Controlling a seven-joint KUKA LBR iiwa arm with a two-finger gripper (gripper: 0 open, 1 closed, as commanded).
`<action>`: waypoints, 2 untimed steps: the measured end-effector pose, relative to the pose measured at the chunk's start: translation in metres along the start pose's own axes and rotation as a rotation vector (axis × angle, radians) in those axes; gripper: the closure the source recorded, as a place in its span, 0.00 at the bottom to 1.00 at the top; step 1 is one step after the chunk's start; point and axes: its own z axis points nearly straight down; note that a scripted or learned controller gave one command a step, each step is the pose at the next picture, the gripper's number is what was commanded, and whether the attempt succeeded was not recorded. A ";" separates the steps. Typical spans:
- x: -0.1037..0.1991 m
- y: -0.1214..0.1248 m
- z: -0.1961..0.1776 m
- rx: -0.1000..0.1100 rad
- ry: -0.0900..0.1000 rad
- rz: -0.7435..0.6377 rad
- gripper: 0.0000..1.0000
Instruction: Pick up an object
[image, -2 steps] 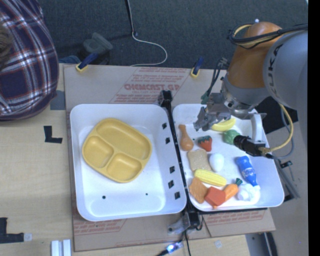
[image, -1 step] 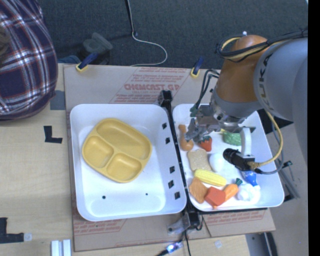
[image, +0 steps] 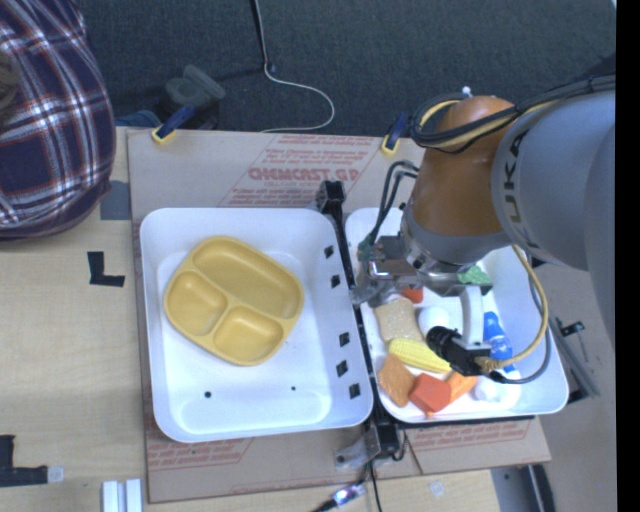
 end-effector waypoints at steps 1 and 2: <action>0.047 -0.029 -0.004 0.000 0.001 -0.003 1.00; 0.073 -0.040 0.000 0.000 -0.001 0.000 1.00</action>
